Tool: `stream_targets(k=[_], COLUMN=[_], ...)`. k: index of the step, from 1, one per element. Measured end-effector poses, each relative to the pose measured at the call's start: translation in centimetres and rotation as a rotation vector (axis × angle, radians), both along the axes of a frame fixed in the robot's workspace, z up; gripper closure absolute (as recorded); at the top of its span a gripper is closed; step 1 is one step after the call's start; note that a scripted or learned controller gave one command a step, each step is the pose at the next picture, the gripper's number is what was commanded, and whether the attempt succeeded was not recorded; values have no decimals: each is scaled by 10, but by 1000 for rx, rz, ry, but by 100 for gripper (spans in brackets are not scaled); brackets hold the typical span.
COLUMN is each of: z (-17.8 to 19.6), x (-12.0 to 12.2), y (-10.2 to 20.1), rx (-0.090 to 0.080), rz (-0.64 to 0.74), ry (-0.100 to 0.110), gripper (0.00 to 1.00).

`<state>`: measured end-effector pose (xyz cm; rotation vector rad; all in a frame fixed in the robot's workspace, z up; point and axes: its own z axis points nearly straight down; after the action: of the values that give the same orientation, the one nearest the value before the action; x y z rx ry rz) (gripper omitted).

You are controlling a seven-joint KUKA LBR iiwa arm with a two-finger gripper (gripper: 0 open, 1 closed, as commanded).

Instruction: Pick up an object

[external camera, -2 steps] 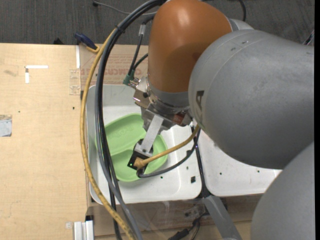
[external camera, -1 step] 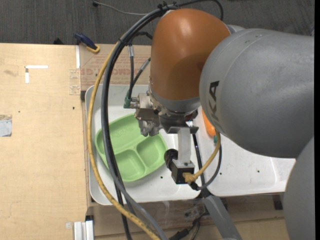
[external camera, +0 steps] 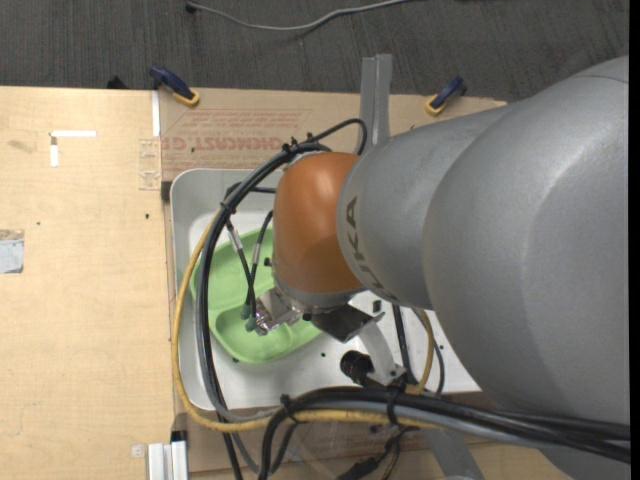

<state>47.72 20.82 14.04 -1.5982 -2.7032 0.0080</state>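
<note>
Green object (external camera: pixel 225 298): we see a light green, bowl-like thing lying in the left part of the white bin, its rim curving from the far side round to the near side; it may be a soft plastic bowl or a lid, we cannot say which.
Gripper (external camera: pixel 262 318): we make out metal parts at the end of the wrist, right over the near right part of the green object; whether the claw is spread or closed, and whether it grips anything, we cannot tell, since the wrist covers it.
Arm (external camera: pixel 480 258): the grey arm comes in from the right and covers most of the bin; its orange band (external camera: pixel 310 228) sits just above the green object.
Cables (external camera: pixel 215 268): black and yellow cables loop from the wrist over the bin's left side and run along its near edge.
White bin (external camera: pixel 185 193): its far left corner and left wall show beside the wooden bench (external camera: pixel 80 288).
Clamps (external camera: pixel 175 85): two blue and orange clamps grip the bench's far edge.
</note>
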Motion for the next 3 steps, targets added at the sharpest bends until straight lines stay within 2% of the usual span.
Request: stream_targets(k=[1, 2, 3], z=[143, 135, 154], x=[7, 32, 57], y=[-13, -58, -18], rx=[4, 6, 4], rz=[1145, 1980, 1426], ry=[-4, -2, -4], gripper=[100, 100, 100])
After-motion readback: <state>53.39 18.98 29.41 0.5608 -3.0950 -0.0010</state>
